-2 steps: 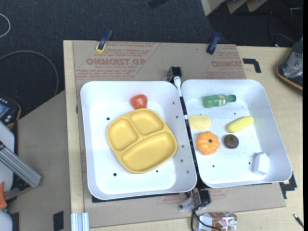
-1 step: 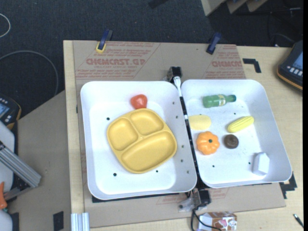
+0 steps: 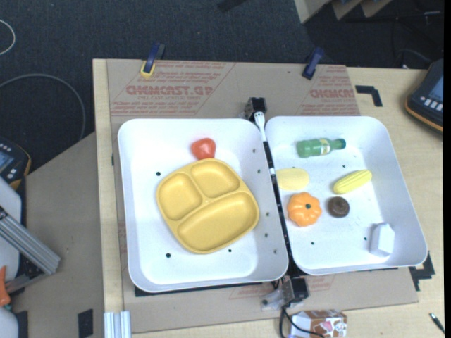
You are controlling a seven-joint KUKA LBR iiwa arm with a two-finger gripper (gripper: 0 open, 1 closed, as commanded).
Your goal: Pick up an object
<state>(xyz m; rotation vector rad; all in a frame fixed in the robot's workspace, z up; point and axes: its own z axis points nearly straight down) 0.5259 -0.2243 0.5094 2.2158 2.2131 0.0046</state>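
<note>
The right bin (image 3: 394,182) holds a green bottle (image 3: 318,146) lying on its side at the back, a pale yellow lemon-like piece (image 3: 292,179), a yellow corn cob (image 3: 351,182), an orange pumpkin (image 3: 304,209), a small brown round piece (image 3: 339,207) and a white block (image 3: 382,239) near the front right corner. In the left bin (image 3: 137,189) lies a yellow divided plate (image 3: 206,205), with a small red piece (image 3: 204,148) just behind it.
The bins sit on a cardboard-covered bench (image 3: 211,86) with two clamps (image 3: 150,60) at the back edge. A dark device (image 3: 430,101) rests at the far right. Cables and a small box (image 3: 320,324) lie at the front edge.
</note>
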